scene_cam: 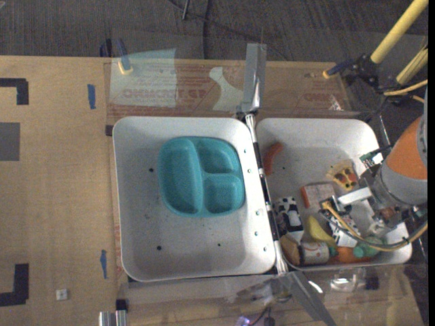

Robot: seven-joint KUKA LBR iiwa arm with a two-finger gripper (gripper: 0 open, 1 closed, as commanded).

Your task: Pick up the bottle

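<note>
Two white bins [129, 202], one teal plate [201, 176]

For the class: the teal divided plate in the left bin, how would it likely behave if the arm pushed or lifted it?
The teal divided plate looks like rigid moulded plastic, so probably stiff and light. It lies flat on the left bin floor, so it should slide, not roll or tip. Its low rim may be hard to pinch.

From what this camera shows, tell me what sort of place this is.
Probably a robotics lab's grasping test bench. Two white bins sit side by side on a taped board; one holds a teal tray, the other a jumble of small toys, and a grey-and-orange arm reaches in over them.
</note>
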